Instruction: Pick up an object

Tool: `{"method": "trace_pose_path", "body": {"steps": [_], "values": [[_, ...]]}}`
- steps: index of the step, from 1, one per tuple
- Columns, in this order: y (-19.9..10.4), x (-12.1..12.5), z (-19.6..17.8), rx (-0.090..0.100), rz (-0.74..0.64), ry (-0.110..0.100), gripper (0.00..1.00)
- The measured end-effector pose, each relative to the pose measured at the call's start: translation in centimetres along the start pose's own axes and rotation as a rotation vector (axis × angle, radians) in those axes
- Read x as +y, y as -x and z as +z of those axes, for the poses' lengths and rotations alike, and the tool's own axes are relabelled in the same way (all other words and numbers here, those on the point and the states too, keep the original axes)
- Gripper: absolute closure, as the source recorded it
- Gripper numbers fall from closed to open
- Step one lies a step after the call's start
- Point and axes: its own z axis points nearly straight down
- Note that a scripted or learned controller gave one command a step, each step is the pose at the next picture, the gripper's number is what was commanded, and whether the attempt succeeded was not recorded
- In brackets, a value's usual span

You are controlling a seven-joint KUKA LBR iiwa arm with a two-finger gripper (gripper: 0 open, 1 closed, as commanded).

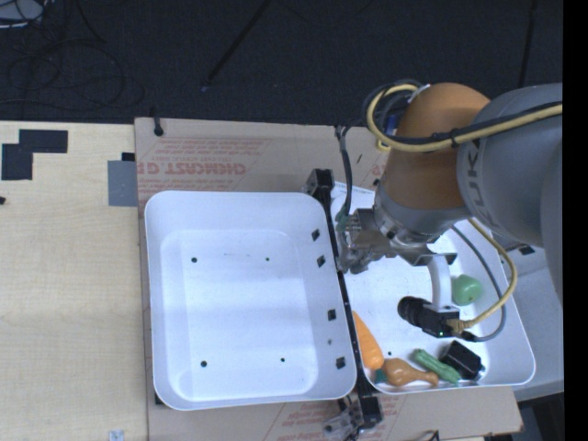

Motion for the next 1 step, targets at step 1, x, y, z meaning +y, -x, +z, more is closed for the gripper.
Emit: {"method": "trace_pose_path", "body": {"steps": [1], "values": [[-6.84,-1.3,-3.46,0.003,-0.01,0.007,1.0]]}}
